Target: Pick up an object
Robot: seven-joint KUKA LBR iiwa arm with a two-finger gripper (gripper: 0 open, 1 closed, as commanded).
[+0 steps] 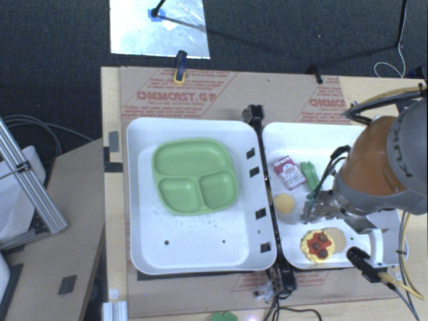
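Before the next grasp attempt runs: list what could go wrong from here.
1. The gripper hangs among the yellow ball, toy pizza and green piece; a descent may nudge them rather than grasp one.
2. The ball looks round and could roll away.
3. The red-and-white packet lies flat, so it may be hard to pinch.

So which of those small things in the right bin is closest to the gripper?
The round pale yellow ball, just left of the gripper; the red packet, green piece and pizza toy lie farther off.
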